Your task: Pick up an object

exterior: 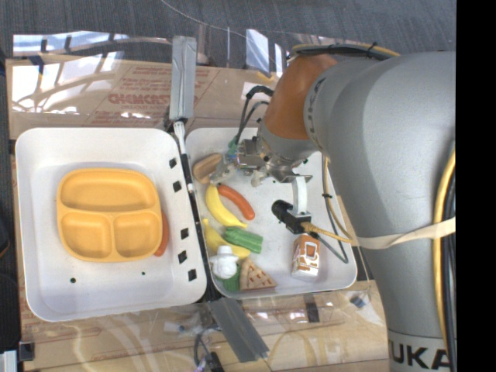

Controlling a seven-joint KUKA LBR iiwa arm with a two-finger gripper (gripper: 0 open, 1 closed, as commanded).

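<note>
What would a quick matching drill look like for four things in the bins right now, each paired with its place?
Things:
1. yellow divided tray
2. banana
3. pizza slice toy
4. small carton

Places:
A. right bin, near front edge
B. left bin
C. right bin, right side, beside the black piece
D. right bin, left part, next to the orange-red sausage

Pairs: 1-B, 2-D, 3-A, 4-C
</note>
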